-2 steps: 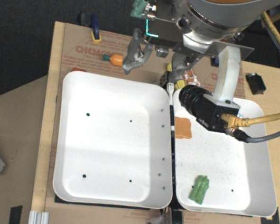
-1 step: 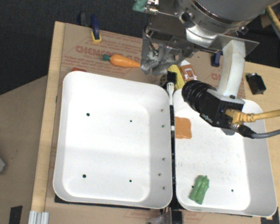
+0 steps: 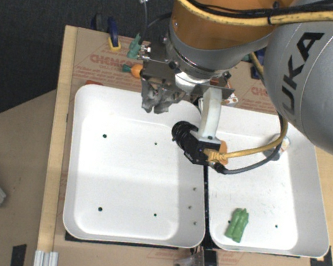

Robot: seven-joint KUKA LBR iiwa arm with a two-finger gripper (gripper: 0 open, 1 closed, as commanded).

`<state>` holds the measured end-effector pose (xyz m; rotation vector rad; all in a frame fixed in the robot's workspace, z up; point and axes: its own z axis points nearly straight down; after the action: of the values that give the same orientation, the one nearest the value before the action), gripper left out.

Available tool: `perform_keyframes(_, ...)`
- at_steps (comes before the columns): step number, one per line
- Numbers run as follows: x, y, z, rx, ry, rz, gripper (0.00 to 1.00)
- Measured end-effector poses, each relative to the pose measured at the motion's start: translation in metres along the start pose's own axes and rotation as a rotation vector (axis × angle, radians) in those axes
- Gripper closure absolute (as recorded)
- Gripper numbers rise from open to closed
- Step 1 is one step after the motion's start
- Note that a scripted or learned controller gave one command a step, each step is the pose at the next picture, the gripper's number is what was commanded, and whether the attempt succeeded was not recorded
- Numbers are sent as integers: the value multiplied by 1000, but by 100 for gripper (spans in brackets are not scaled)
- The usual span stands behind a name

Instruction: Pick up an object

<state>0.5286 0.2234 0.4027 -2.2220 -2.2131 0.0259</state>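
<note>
Green, knobbly plastic object (image 3: 237, 224) lies in the near part of the right shallow white bin (image 3: 307, 205), close to the divide between the two bins, well apart from the hand. Grey arm with orange band (image 3: 238, 14) reaches in from the right; its dark metal hand (image 3: 158, 99) hangs over the far edge of the left shallow white bin (image 3: 98, 193), nothing seen between the fingers, opening width cannot be told. Both bins sit on a brown cardboard-covered tabletop (image 3: 67, 80).
</note>
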Motion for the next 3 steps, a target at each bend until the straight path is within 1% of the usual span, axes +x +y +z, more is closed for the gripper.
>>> perform_keyframes(1, 0, -13, -141, -32, 16, -6, 100)
perform_keyframes(2, 1, -52, 30, 3, 0, -4, 100)
perform_keyframes(3, -1, -51, -141, -34, 17, -5, 100)
